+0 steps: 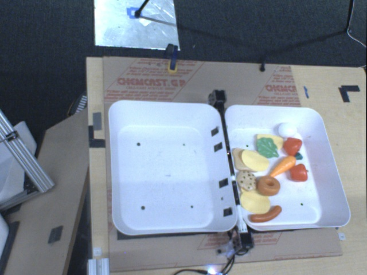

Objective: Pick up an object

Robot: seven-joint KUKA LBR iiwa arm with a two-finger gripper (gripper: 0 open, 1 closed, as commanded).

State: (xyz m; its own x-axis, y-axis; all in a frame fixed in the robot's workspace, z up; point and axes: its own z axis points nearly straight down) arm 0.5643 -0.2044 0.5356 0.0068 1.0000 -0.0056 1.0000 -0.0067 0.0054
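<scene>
The right bin (327,153) holds several toy foods grouped toward its left and middle. A white egg (287,130) lies at the back, with a green leafy piece (267,148) and a red pepper (292,145) just in front of it. An orange carrot (282,166) and a red tomato (299,172) sit in the middle. Nearer the divider are a yellow chip (254,160), a cookie (246,180), a brown doughnut (268,185), another yellow piece (254,201) and a red sausage (265,213).
The left bin (166,165) sits beside the right one, joined along a black-clipped divider (225,153). Both rest on a cardboard sheet (189,79). A shiny metal plate (136,15) lies at the back left, and an aluminium frame (23,159) stands at the far left.
</scene>
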